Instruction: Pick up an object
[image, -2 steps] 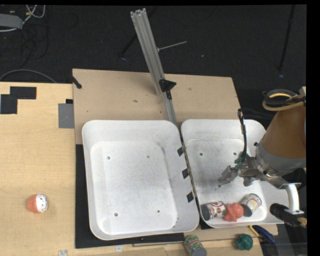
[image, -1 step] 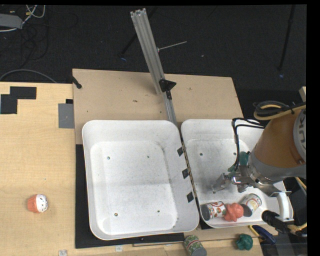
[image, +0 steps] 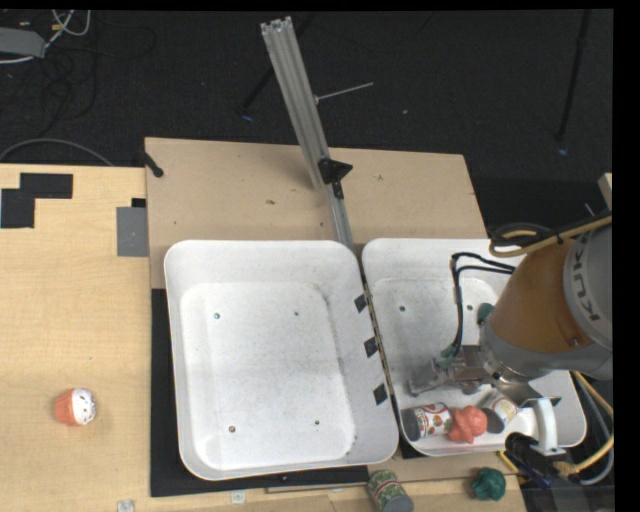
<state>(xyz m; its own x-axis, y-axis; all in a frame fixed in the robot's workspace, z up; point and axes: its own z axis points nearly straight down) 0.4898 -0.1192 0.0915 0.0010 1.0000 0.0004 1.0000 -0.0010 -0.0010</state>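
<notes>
Two bins: left bin (image: 190, 270) and right bin (image: 400, 262), shallow, white, side by side on the surface (image: 400, 190); shared edge bridged by small black clips, probably to stop them sliding apart.
Camera view, arm: grey with orange band (image: 540, 305), reaching in from the right and bent low over the right bin, a sign of a pick aimed there.
Gripper: gripper (image: 437, 375) down close to the floor of the right bin, above the clutter at the near wall.
Jaws: spread or pressed together, impossible to tell; too blurred and grey against the bin, and nothing visibly pinched between them.
Task's things: small can with a red-and-white label (image: 430, 420), lying on its side; red lumpy toy (image: 467, 424) touching it; pale small piece (image: 501, 409) just beside the toy; white curved object (image: 542, 422) further right. All crowded against the near wall of the right bin, just below the gripper.
Judgement: can the nearest candidate, yet lying against the wall and the toy, so little room for a clean closure.
Strays: red-and-white ball (image: 75, 407) far left on the wooden surface; dark can (image: 386, 490) and green lump (image: 488, 484) outside the near rim, likely out of the pick area.
Rail: aluminium strut (image: 300, 100) slanting down to the bins' junction.
</notes>
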